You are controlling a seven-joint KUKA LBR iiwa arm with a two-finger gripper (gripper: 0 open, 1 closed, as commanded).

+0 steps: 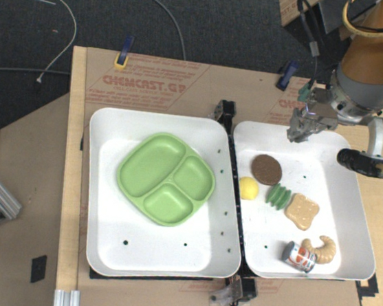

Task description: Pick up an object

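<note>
The right bin (351,203) holds a brown round cookie (266,169), a yellow ball-like piece (248,188), a green ridged piece (279,196), a tan toast slice (302,211), a croissant (324,248) and a small red and white can (298,257). My gripper (298,133) hangs over the far edge of the right bin, above and to the right of the cookie, apart from every object. Nothing shows between its tips.
The left bin (99,227) bears a green divided plate (166,178). Black clamps (225,111) sit between the bins at the far side. Blue clips (125,51) hold the cardboard sheet. A black part (358,161) juts over the right bin's far right edge.
</note>
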